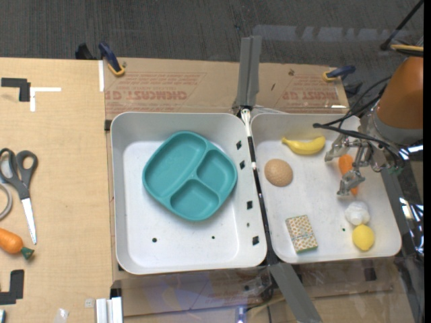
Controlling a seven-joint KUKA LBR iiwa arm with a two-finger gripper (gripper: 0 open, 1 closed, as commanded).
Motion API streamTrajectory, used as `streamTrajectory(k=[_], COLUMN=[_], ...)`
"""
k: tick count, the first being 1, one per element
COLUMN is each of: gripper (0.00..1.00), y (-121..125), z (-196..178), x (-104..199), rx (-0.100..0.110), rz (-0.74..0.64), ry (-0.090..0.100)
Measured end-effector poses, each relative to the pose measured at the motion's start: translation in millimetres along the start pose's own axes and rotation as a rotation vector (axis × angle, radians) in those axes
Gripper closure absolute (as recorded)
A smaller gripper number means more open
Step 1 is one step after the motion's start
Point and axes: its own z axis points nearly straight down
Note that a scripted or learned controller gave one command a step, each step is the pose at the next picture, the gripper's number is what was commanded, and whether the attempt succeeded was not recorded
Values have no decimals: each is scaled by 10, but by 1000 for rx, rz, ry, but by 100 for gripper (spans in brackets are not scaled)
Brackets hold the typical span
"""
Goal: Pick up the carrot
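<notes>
The carrot (345, 163) is a small orange piece in the right bin (316, 197), near its right wall. My gripper (347, 171) reaches in from the right and stands over it. The orange shows between the metal fingers, which are closed around it, and they hide most of the carrot. I cannot tell whether the carrot rests on the bin floor or is lifted off it.
The right bin also holds a banana (304, 145), a brown egg-like ball (278, 172), a patterned box (301, 233), a white lump (357, 214) and a lemon (363, 237). A teal divided plate (190, 175) lies in the left bin (116, 180). Scissors (20, 180) and another carrot (10, 241) lie on the bench at far left.
</notes>
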Motion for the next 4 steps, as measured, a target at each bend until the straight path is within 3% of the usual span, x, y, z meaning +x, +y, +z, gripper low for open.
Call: streamTrajectory(k=[1, 2, 3, 4], gripper=[100, 100, 0, 100], y=[10, 65, 64, 73], z=[-116, 18, 16, -92], x=[-26, 758, 755, 731], rx=[2, -6, -5, -3], rz=[-4, -282, -282, -284], ry=[-7, 5, 4, -1])
